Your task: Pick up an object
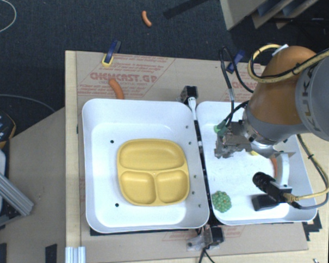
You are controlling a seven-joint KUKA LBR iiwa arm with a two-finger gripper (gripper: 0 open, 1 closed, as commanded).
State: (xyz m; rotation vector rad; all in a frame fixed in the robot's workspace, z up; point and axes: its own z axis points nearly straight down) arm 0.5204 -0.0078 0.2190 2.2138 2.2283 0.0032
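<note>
The claw [227, 143], its state impossible to tell from here, hangs low in the right bin [242, 210] well far of the green ball [222, 200], which looks light, soft and bumpy, best pinched across its middle from above.

Single fixed camera, mounted above the counter [156, 73], looking down at a slant. Far enough back to take in both white bins: left bin [98, 152] and right bin [232, 210] side by side, plus dark floor [60, 20] beyond the far edge. Arm [286, 90] enters from the view's right, near the lens.
</note>
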